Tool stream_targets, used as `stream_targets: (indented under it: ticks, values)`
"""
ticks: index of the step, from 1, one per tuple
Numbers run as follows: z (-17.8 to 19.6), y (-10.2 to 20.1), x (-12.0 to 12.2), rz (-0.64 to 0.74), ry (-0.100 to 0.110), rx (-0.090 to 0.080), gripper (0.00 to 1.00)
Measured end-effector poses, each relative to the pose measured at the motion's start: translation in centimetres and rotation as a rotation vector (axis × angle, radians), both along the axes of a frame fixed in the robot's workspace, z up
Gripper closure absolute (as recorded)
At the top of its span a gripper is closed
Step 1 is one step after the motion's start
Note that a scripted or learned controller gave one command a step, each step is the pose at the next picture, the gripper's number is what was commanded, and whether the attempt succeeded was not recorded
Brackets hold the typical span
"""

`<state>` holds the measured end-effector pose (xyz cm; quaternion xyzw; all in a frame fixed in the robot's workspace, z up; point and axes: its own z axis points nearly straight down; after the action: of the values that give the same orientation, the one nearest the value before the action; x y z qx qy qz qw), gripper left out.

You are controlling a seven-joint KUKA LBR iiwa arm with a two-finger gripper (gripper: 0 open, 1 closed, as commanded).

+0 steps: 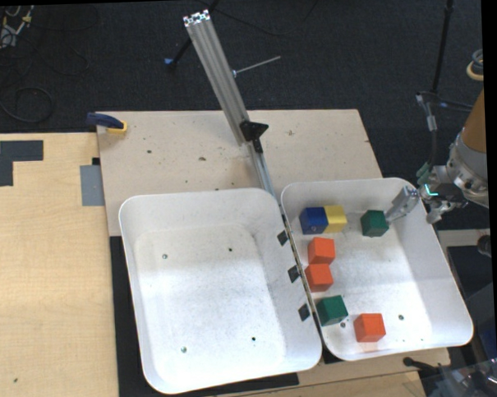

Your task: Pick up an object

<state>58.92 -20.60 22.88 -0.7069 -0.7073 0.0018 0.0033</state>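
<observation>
Nearest the camera, the left white bin (205,294) lies on the bench, its speckled floor bare. Its right rim touches the right white bin (417,293), with small black clips (294,273) along the seam.

Within the right bin, going left to right: a blue cube (314,220) touches a yellow cube (336,218) at the far end; below them two orange cubes (320,262) sit one behind the other, touching. A green cube (332,310) lies near the front by the seam, and another orange cube (369,327) sits just beside it to the right. A second green cube (374,223) stands apart near the far right wall.

Just right of that green cube hangs the gripper (402,204), reaching over the bin's right rim; a silver finger (405,200) slants toward the cube, very near it, but whether the fingers are parted or closed cannot be told, and nothing shows between them.

Both bins rest on a pale wooden board (230,153), with a light wood table (38,268) at left. A slanted aluminium post (223,79) rises behind the bins. A blue-and-yellow clamp (107,122) sits at the board's far left corner. Dark carpet (324,50) with cables lies beyond.
</observation>
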Motion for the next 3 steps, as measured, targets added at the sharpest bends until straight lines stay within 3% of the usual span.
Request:
stream_targets:
  ticks: [1,3]
  values:
    - [0.3,0.0,0.1,0.002,-0.004,-0.001,0.00]
    - [-9.6,0.8,0.8,0.005,0.001,0.000,0.00]
